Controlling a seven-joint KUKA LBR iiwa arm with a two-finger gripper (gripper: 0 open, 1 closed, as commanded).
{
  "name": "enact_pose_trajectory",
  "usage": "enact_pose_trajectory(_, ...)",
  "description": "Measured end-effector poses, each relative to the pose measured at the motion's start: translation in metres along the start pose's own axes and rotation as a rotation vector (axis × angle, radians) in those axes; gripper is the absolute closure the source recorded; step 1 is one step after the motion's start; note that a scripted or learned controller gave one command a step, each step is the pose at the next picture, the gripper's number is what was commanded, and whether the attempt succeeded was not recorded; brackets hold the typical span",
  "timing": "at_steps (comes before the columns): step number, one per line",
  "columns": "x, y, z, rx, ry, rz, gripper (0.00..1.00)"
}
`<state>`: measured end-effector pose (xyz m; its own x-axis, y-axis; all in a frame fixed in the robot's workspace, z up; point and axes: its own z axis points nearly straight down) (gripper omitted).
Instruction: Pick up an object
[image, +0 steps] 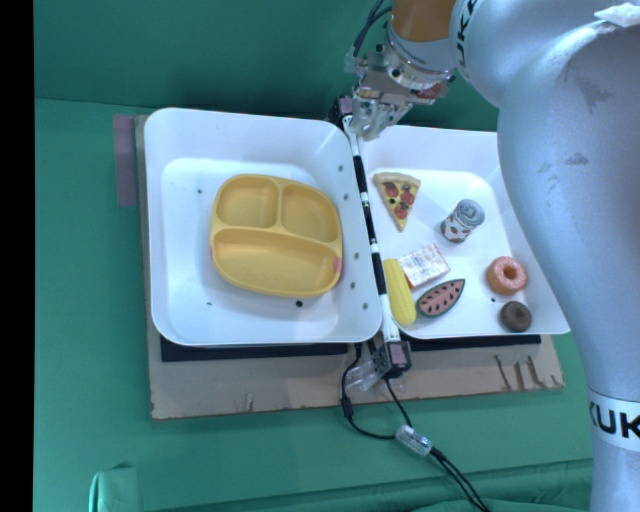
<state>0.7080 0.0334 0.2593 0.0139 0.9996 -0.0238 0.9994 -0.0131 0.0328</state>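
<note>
- The gripper (372, 122) hangs over the far edge of the bench, above the seam where the two bins meet; whether it is wide or narrow cannot be told, and nothing shows in it.
- The arm (560, 150) is grey with an orange band, and the letters "KUK" read on its lower link, with part of the same word near the wrist.
- The right bin (480, 165) carries the small toy foods.
- A pizza slice (398, 196) lies in the far part of that bin, its long axis running toward the near side, crust away and tip pointing nearer.
- A corn cob (399, 291) lies just beside the divider, long axis along it.
- A watermelon slice (441, 298) lies near the corn, tilted, its rind along the lower edge.
- A wrapped snack packet (424, 265) sits between the corn and the can; its print is too small to read.
- A small can (462, 221) stands tilted, label unreadable.
- An orange-iced doughnut (506, 275) and a chocolate doughnut (515, 316) lie near the right rim.
- The left bin (180, 140) holds a yellow divided plate (276, 235), with three compartments.
</note>
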Motion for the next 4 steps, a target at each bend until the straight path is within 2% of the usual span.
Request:
enact_pose_trajectory(1,0.0058,0.0009,0.0003,0.002,-0.017,0.005,0.00)
enact_pose_trajectory(4,0.0061,0.0010,0.0008,0.001,-0.018,0.005,0.00)
